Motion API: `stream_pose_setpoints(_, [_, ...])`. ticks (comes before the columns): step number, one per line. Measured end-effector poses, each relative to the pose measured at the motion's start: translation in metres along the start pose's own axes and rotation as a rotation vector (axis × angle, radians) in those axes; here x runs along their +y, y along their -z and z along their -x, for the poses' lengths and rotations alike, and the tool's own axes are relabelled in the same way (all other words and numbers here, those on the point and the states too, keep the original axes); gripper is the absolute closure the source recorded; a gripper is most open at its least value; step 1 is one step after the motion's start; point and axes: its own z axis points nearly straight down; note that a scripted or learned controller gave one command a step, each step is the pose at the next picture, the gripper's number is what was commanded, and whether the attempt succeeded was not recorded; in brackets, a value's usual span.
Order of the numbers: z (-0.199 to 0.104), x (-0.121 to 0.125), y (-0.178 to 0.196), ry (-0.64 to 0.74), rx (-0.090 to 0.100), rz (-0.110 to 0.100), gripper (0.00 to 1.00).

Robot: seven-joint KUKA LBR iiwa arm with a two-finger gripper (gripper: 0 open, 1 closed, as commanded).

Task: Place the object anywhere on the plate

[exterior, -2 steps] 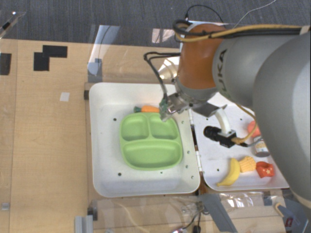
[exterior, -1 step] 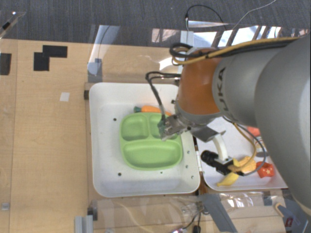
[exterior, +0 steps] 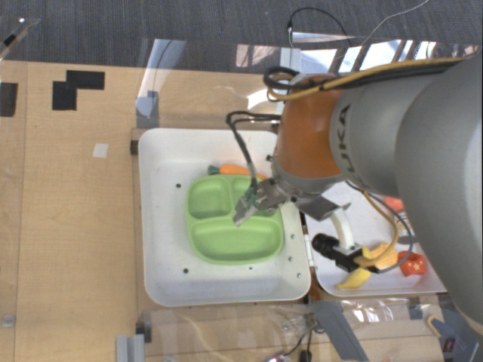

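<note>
A green divided plate (exterior: 226, 236) lies in the left white bin (exterior: 162, 225). My gripper (exterior: 246, 206) hangs low over the plate's right part, near the ridge between its compartments. The view does not show anything held in it. An orange carrot-like object with a green end (exterior: 232, 170) lies in the bin just behind the plate's far edge, partly hidden by the arm.
The right bin (exterior: 377, 285) holds a yellow banana-like object (exterior: 355, 277), a red object (exterior: 413, 265) and an orange-red piece (exterior: 394, 202). The big grey and orange arm (exterior: 317, 142) covers much of that bin. Bare bench lies to the left.
</note>
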Motion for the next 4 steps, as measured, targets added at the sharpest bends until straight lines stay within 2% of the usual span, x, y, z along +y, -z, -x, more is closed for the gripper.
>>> stream_pose_setpoints(1, [0.024,0.006,0.055,-0.101,-0.001,0.002,0.0])
stream_pose_setpoints(2, [0.023,0.007,0.065,-0.094,-0.001,0.005,1.0])
stream_pose_setpoints(3, [0.008,-0.042,0.071,0.113,-0.001,0.002,1.0])
stream_pose_setpoints(4, [0.008,-0.042,0.071,0.113,-0.001,0.002,0.0])
